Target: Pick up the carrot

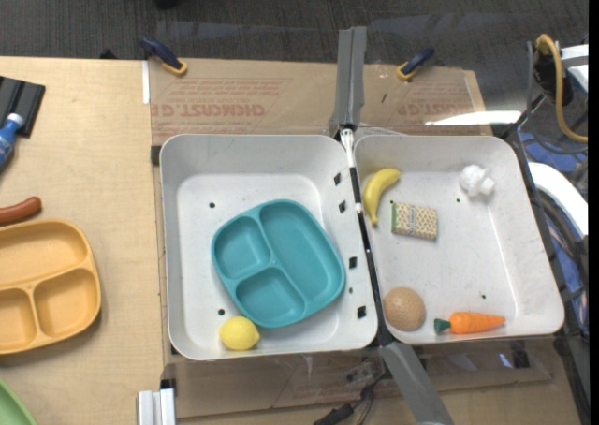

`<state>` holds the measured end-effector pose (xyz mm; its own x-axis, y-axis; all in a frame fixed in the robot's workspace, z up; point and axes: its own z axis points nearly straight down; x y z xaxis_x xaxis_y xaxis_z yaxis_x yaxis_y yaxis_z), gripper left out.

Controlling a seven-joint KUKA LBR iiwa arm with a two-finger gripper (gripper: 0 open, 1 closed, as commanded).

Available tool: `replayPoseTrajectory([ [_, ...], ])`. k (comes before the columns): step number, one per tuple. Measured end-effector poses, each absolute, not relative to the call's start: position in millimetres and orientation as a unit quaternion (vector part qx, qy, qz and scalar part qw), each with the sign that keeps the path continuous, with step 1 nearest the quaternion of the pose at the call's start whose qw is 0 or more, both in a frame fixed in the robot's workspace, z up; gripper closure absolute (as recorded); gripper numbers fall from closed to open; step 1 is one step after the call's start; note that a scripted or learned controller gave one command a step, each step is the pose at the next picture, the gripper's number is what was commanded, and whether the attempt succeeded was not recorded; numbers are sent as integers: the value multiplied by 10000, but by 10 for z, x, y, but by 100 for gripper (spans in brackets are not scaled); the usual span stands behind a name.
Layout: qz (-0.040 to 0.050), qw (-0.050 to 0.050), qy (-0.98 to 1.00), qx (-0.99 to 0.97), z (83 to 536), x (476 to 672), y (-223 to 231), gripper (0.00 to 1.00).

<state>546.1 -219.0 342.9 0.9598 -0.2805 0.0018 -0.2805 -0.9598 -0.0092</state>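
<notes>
Carrot lies at the near edge of the right bin

Carrot [471, 323], orange with a green stub pointing left, rests flat on the floor of the right bin [538, 255], close to its near wall. Whether the pincer is open or closed cannot be told. A brown egg [404, 308] sits just left of the carrot, apart from it. Farther back lie a banana [379, 191] against the bin's left wall, a patterned packet [415, 221] beside it, and a white lump [476, 181] near the far right corner. Nothing lies on top of the carrot. The left bin [187, 227] carries a teal tray [277, 262] and a lemon [239, 333] at its near wall.
</notes>
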Motion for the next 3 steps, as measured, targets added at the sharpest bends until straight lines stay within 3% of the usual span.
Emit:
replayPoseTrajectory([
  [1, 25, 33, 2394, -9709, 1701, 5649, -2131, 100],
  [2, 24, 29, 1009, -9949, 1067, 5511, -1814, 100],
  [3, -7, 30, 1423, -9898, 1998, 5538, -2209, 100],
])
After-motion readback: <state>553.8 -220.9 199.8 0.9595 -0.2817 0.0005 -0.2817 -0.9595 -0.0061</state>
